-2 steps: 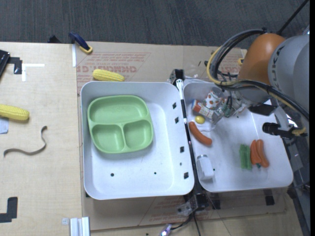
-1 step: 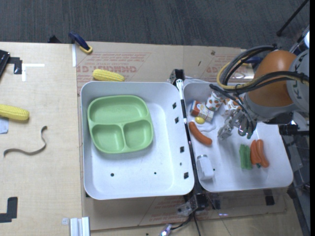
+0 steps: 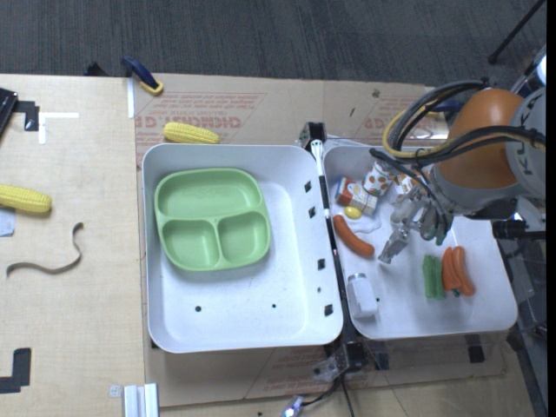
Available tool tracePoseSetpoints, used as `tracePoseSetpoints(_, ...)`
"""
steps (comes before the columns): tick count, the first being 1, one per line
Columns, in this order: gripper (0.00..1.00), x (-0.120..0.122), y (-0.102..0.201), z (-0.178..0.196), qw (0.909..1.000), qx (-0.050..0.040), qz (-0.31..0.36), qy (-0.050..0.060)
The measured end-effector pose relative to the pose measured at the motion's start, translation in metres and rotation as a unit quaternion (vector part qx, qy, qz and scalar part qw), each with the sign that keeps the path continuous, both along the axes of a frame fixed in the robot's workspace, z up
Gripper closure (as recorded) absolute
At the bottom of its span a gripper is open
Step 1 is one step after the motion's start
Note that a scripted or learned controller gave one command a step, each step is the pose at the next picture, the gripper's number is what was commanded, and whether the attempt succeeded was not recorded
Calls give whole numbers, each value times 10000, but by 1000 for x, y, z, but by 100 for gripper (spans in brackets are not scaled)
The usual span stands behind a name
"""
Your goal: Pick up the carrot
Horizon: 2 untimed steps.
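smooth tapered orange carrot (image 3: 456,269), metal tool (image 3: 395,245) nearby

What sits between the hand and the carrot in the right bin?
Nothing visible. The hand hangs over bare bin floor, and the carrot lies to its right beside the green vegetable, which is on the hand's side of the carrot and touching it. The sausage lies on the opposite side.

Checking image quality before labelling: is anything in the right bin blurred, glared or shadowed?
Camera view: lighting is even and soft; the carrot looks sharp with no glare; the hand is slightly smeared, so its detail is hard to read; a faint shadow lies on the right bin beneath it.
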<state>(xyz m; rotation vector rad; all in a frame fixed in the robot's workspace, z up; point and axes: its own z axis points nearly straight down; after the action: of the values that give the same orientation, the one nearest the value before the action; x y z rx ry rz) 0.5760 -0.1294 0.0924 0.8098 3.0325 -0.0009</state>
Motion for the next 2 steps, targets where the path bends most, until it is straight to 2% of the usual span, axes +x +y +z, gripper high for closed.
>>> tracePoseSetpoints(1, 0, -53, 35, 1, 10000, -13, 36, -9)
tracePoseSetpoints(2, 0, -11, -58, 1, 9817, -14, 1904, -21)
